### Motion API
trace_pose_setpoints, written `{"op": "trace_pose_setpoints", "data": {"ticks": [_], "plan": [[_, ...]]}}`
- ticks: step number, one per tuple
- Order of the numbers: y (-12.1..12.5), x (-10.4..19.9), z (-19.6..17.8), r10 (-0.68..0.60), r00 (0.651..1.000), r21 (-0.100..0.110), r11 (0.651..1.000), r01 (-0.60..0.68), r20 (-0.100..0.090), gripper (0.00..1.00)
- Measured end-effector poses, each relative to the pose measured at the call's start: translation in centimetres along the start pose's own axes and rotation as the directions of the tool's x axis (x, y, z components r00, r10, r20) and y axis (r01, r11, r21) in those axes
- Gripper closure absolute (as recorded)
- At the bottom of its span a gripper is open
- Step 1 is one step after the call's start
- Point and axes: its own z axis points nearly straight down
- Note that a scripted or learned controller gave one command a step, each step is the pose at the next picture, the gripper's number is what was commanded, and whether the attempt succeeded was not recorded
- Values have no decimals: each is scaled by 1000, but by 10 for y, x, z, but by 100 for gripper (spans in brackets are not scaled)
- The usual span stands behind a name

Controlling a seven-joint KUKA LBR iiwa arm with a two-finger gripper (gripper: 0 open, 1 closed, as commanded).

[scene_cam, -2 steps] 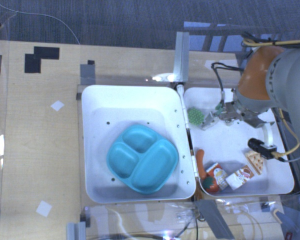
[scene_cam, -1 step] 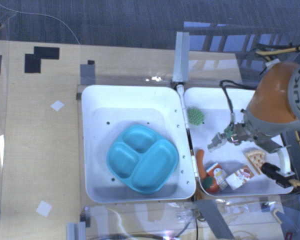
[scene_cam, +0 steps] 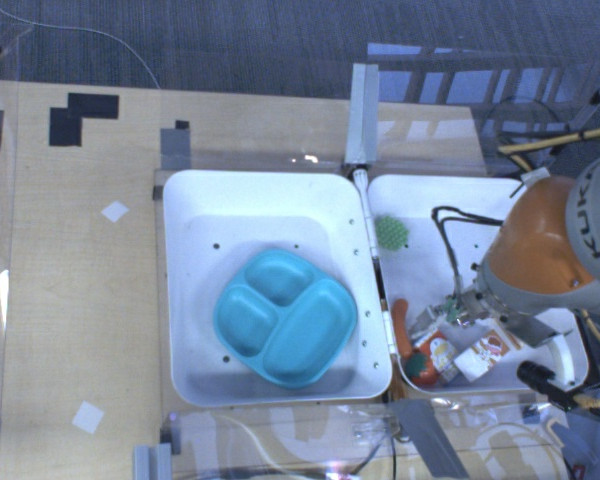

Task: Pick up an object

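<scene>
Two white bins sit side by side on the bench (scene_cam: 70, 298). The left bin (scene_cam: 190, 218) holds one blue divided plate (scene_cam: 285, 316) with three compartments. The right bin (scene_cam: 430, 193) holds one green spiky ball (scene_cam: 391, 232), one orange carrot-like piece (scene_cam: 402, 326) and a few small packets (scene_cam: 460, 353) whose print is too small to read. The hand (scene_cam: 458, 310) hangs over the packets; whether it is spread or pressed together cannot be told. The arm's grey casing (scene_cam: 592, 233) shows the letters "KU".

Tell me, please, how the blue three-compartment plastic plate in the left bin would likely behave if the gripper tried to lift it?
The blue three-compartment plastic plate looks rigid, so it probably would not flex. Its glossy, rounded rim seems slippery and wide for a two-finger gripper, so a hold might slide off. Lying flat on the left white bin, it would likely skid rather than roll or tip when pushed.
</scene>
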Motion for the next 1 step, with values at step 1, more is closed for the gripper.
{"op": "trace_pose_setpoints", "data": {"ticks": [1], "plan": [[66,-39,-28,-90,996,8,996,90,-6,0]]}}
